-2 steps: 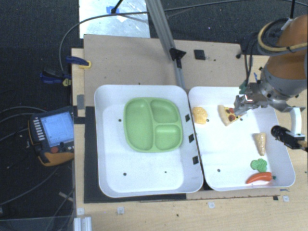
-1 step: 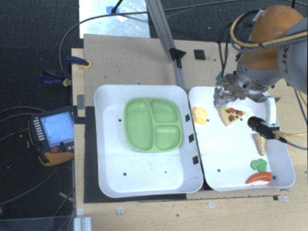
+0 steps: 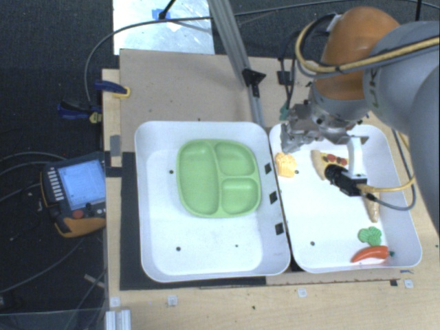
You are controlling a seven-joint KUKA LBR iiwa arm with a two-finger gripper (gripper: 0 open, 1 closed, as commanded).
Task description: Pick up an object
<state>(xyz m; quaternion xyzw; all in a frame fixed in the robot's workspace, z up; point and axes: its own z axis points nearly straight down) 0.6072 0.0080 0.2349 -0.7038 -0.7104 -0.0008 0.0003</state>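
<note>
Above the right bin (image 3: 405,249), my jaws (image 3: 297,137), whose spread I cannot tell, hang near the yellow toy (image 3: 286,164) by the left wall; I should centre over it, descend vertically, and avoid the wall before closing.

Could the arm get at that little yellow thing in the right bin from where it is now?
Probably yes. The gripper hangs just above the yellow thing, which lies alone near the right bin's left wall. That wall is close, so the fingers may have little room there.
</note>
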